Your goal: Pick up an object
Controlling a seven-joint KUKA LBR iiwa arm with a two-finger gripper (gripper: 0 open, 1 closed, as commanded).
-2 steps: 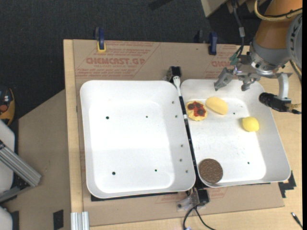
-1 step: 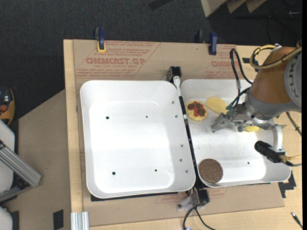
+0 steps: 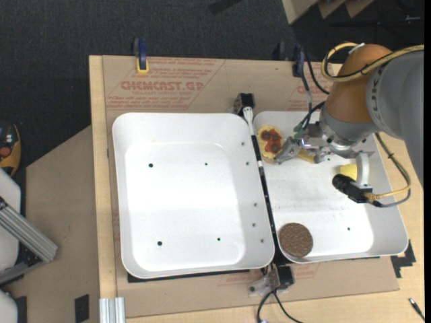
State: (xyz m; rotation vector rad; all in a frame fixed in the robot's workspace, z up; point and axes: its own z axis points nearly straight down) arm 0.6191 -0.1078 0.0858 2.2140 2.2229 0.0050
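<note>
— Brown disc (image 3: 295, 239), where?
— Flat in the near left corner of the right bin (image 3: 316, 200), close against the wall shared with the left bin (image 3: 182, 200).
— And farther back?
— Small yellow piece (image 3: 347, 169) on the same bin's floor, toward its right side. Beyond that, gripper (image 3: 298, 149) low over the far left part, just beside a yellow slice with red spots (image 3: 270, 140) near the dividing wall.
— Gripper open or closed?
— Cannot tell from this angle.
— Behind the bins?
— Brown desk (image 3: 202, 79) with red lettering, blue clamp (image 3: 140, 48) on its far edge.
</note>
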